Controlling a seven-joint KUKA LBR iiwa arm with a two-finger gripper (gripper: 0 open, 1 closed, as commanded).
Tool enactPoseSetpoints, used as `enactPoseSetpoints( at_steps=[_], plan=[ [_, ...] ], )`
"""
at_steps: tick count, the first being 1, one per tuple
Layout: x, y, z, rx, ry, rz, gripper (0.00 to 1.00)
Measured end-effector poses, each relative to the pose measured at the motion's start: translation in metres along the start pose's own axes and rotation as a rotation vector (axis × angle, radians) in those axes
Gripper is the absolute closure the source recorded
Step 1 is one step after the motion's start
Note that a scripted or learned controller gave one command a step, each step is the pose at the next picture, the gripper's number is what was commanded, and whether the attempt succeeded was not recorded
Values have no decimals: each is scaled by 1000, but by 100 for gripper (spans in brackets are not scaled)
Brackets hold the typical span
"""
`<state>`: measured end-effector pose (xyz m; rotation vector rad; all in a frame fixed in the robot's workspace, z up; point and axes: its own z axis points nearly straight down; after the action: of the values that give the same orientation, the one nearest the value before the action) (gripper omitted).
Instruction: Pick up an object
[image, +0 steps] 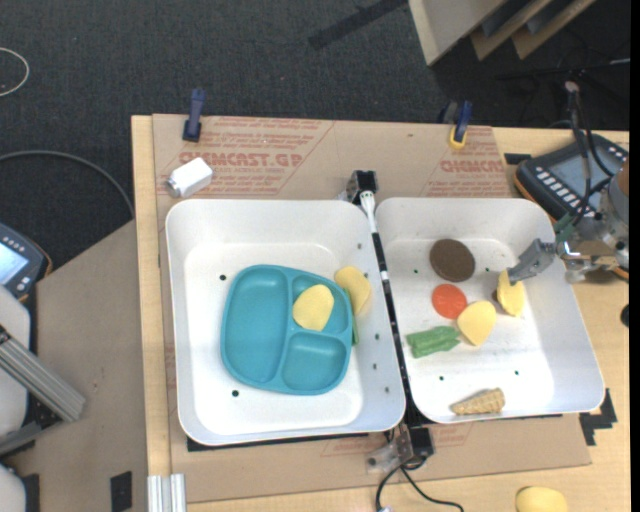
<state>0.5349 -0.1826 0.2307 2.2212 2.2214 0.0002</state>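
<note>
Nearest the camera, at the front of the right bin (560, 400), lies a tan cone-shaped piece (478, 402). Further back sit a green piece (432, 341), a yellow round piece (477, 322) and an orange-red disc (449, 299). Just right of these, a small yellow wedge (512, 298) lies directly beneath the gripper (527, 264), whose tip hangs just above it; whether the gripper is parted or closed cannot be told, and nothing is visibly held. Behind sits a dark brown disc (452, 259). The left bin (200, 300) holds a blue divided plate (285, 330) bearing a yellow piece. The approach appears underway; next, the arm would likely need to descend squarely over the wedge and close on it.
</note>
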Motion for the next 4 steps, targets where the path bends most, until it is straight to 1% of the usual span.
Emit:
enactPoseSetpoints(
  at_steps=[1,2,3,4],
  plan=[
    [-33,18,136,0,4,-3,0],
    [-34,43,147,7,16,-6,0],
    [-40,46,130,-10,-1,-3,100],
    [9,59,19,-12,-3,-6,100]
  ],
)
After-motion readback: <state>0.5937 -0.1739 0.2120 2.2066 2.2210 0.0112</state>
